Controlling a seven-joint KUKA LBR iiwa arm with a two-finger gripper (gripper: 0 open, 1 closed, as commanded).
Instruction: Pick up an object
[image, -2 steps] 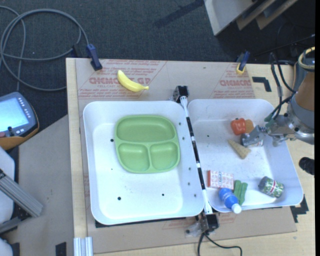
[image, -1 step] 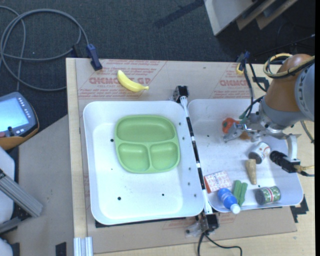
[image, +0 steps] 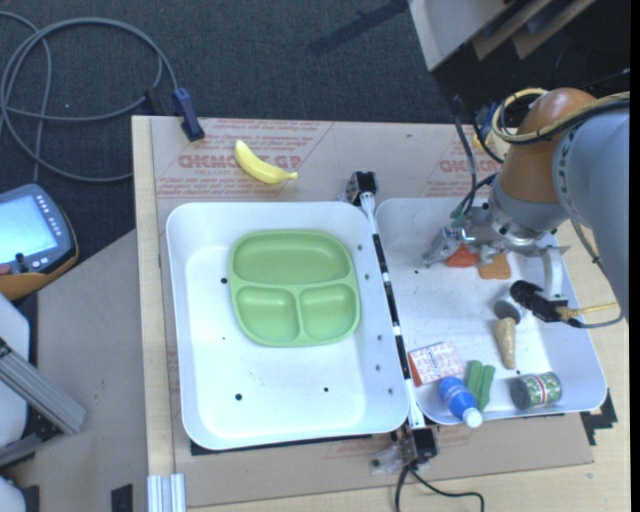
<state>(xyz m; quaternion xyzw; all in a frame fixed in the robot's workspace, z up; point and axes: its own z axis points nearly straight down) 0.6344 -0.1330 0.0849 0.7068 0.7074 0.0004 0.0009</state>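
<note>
The gripper (image: 470, 245) is lowered into the right bin (image: 590, 360) over an orange piece (image: 463, 257), presumably for a grasp; its state cannot be told.

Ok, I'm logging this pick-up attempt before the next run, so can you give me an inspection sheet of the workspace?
Surface: bench with left bin and right bin side by side.
Job's things: right bin holds orange pieces, cone, green sticks, can, blue bottle, red packet.
Clutter: green divided plate in left bin; banana on bench behind it.
Grippers: pincer low over the orange pieces; grasp unclear.
Cables: loop on floor; cable by arm.
Surroundings: dark floor, screen device at left.
</note>
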